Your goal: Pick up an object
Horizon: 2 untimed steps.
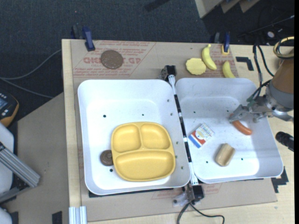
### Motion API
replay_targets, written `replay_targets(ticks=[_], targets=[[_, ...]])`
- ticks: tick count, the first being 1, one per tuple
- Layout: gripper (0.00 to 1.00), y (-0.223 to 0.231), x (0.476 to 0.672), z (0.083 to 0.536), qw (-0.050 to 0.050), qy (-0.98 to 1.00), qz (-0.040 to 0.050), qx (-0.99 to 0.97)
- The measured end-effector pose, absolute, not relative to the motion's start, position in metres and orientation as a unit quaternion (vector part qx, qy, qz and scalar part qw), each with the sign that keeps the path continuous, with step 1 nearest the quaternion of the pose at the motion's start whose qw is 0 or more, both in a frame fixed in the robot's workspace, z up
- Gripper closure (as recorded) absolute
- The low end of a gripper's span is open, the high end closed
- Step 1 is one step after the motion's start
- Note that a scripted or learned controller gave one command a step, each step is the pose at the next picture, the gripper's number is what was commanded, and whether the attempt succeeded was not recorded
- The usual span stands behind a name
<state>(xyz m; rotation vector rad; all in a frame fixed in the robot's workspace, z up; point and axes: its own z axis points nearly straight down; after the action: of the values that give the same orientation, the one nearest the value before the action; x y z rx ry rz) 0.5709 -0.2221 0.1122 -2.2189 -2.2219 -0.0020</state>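
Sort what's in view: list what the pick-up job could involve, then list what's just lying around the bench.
Job: gripper; hot dog beside it; small carton; bread roll; right bin.

Lying about: yellow tray and brown disc in left bin; bananas; yellow slice; cookie.

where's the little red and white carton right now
The carton lies in the right bin, near its left wall, up-left of the tan block.

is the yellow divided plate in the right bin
No, the yellow divided plate lies in the left bin, beside a brown disc.
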Motion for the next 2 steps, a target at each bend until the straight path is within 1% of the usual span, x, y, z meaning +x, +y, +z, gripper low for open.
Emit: replay_targets(ticks=[1,2], targets=[[0.00,-0.198,0.570,0.083,0.003,-0.708,0.0006,-0.706],[0.00,-0.225,0.610,0.155,-0.006,-0.708,-0.0018,-0.707]])
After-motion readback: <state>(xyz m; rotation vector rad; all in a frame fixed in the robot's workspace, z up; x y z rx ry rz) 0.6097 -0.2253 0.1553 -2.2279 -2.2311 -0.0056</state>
